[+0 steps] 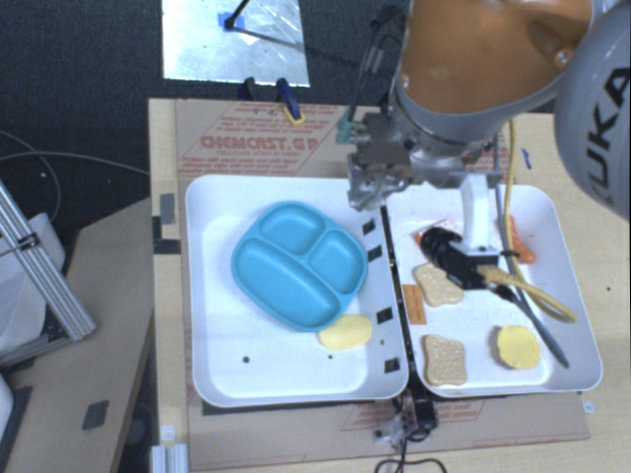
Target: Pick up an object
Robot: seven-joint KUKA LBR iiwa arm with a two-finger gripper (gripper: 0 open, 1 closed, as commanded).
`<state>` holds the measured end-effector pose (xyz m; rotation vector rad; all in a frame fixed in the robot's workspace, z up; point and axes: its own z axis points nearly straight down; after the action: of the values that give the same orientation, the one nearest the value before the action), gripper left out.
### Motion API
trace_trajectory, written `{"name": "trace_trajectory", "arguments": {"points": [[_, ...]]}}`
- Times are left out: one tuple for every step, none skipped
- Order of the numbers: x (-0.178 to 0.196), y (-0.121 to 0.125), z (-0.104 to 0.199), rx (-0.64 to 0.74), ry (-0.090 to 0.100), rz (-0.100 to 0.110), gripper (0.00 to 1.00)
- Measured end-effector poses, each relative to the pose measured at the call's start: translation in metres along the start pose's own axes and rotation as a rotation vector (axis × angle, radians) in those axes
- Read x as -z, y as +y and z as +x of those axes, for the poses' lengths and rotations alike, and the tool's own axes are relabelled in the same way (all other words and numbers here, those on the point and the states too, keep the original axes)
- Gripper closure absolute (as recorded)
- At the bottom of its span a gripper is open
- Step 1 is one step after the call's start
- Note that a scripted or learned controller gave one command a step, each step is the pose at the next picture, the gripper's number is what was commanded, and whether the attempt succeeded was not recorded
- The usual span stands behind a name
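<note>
Single fixed camera above bench (128, 264), slanted down onto both bins (212, 294).

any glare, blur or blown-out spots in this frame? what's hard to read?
Camera view: lighting soft and even, shadows faint. Glare on the foil sheet washes out its surface. The arm, nearest the lens, is soft and blocks the right bin's far edge. The gripper is dark and low-contrast. The blue plate and bread slices are sharp.

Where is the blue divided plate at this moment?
The blue divided plate lies in the left bin, near its middle, with a pale yellow piece at its lower right edge.
</note>
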<state>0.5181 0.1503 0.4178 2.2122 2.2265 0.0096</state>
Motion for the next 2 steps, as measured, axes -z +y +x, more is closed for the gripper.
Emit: {"name": "trace_trajectory", "arguments": {"points": [[0.01, -0.001, -0.002, -0.003, 0.0, 0.001, 1.0], [0.021, 0.0, -0.002, -0.001, 0.002, -0.003, 1.0]]}}
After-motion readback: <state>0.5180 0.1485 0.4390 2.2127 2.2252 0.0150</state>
